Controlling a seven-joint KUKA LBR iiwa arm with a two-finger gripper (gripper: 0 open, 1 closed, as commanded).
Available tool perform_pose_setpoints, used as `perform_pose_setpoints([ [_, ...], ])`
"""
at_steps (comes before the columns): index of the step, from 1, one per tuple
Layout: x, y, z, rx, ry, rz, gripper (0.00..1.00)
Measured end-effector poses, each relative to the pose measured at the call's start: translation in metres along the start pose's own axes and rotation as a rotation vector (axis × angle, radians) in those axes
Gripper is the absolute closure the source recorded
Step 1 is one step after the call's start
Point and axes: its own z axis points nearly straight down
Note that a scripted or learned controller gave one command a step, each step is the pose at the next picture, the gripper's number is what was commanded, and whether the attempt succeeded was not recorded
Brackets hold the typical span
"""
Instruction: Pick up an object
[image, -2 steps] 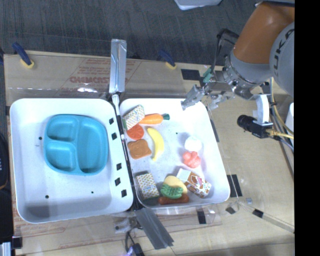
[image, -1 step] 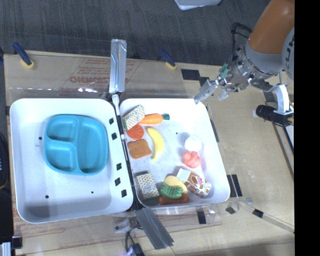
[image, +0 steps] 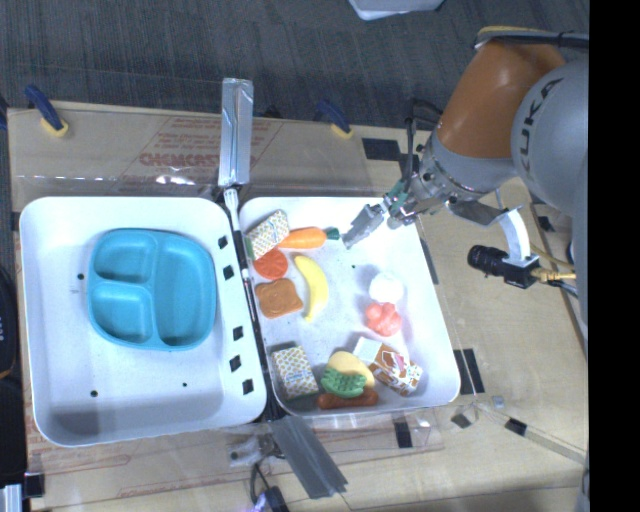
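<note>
We see the grey arm with its orange band reaching in from the right, its two-finger gripper over the far end of the right shallow white bin; we cannot tell how it is set. The left white bin holds a blue sectioned plastic tray. Just beside the gripper lies an orange toy carrot, with a yellow toy banana, brown toast slice and white egg crowding nearby.

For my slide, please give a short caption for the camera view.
KUKA arm's gripper hovers over the right bin of toy food, near the carrot; blue tray in left bin.
</note>
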Motion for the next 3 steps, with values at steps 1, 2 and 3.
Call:
perform_pose_setpoints([
  [1,0.054,-0.004,0.155,0.001,0.001,0.005,0.0],
  [2,0.053,-0.004,0.144,0.002,0.0,0.003,1.0],
  [3,0.089,0.041,0.024,-0.002,-0.001,0.282,1.0],
])
